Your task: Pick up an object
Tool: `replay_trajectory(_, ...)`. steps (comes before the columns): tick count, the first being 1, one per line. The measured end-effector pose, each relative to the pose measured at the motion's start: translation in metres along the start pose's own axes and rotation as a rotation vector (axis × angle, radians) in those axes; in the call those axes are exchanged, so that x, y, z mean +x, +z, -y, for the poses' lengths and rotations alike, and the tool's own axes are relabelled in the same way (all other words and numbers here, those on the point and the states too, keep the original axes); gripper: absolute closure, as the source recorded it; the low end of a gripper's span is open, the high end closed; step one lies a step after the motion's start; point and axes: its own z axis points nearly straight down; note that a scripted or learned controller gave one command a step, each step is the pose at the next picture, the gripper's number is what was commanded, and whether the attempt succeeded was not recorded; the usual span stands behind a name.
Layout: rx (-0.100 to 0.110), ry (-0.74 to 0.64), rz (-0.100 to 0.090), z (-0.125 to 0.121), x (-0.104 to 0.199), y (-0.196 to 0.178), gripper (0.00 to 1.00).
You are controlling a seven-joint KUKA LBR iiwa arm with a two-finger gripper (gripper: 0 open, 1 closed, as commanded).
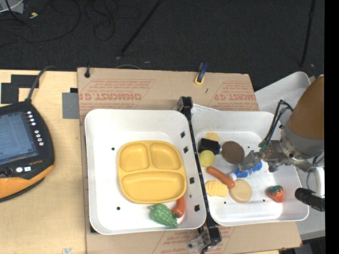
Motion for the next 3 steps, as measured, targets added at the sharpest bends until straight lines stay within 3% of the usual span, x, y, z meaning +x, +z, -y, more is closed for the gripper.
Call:
replay_trajectory(1,-0.006,-0.005,0.002,0.025,0.055,0.004,0.0)
replay_trajectory(2,-0.008,0.0,0.004,0.024,0.051,-0.006,1.0)
replay_trajectory(3,-0.013,-0.01,0.003,0.039,0.146,-0.049,1.0)
